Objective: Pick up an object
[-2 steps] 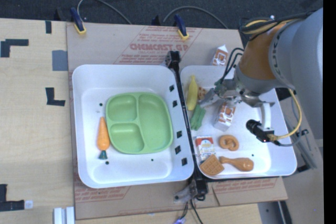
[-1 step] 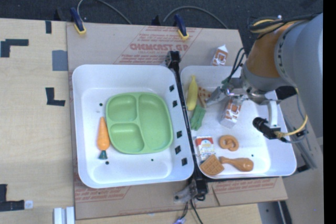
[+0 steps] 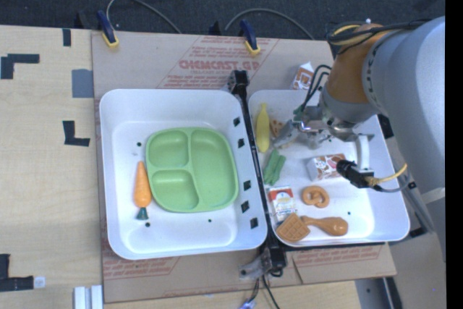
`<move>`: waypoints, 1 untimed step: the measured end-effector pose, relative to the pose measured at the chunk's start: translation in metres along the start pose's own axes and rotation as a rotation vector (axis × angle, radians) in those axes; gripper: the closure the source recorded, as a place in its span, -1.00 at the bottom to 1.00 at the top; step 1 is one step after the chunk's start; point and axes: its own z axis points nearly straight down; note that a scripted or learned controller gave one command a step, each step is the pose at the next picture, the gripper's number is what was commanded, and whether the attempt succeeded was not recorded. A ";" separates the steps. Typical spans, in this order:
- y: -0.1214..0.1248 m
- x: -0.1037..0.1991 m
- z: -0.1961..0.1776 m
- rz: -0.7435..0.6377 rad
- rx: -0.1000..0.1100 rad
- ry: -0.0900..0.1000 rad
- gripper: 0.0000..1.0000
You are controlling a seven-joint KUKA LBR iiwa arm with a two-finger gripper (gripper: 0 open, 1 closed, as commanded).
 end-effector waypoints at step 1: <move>0.051 0.016 0.005 0.002 -0.003 -0.010 -1.00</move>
